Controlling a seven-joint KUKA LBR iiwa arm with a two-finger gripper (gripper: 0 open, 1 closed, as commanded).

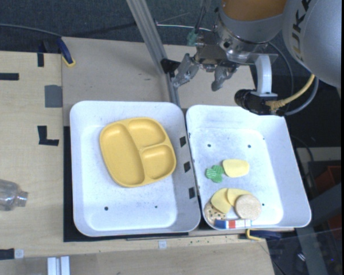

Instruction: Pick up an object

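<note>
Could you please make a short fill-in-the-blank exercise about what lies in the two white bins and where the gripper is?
1. The yellow plastic divided plate lies in the ____ shallow white bin.
2. The divided plate has ____ compartments.
3. The small green toy piece lies in the right shallow white bin, touching the pale yellow oval piece on its ____ side.
4. The two-finger gripper hangs with its fingers ____, holding nothing.

Missing words: left; three; left; open

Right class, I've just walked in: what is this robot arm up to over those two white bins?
The gripper hangs open above the far edge of the bins, holding nothing. The left bin holds a yellow divided plate. The right bin holds small toy foods: a yellow piece, a green piece and a round cracker. Nothing has been picked yet.
</note>
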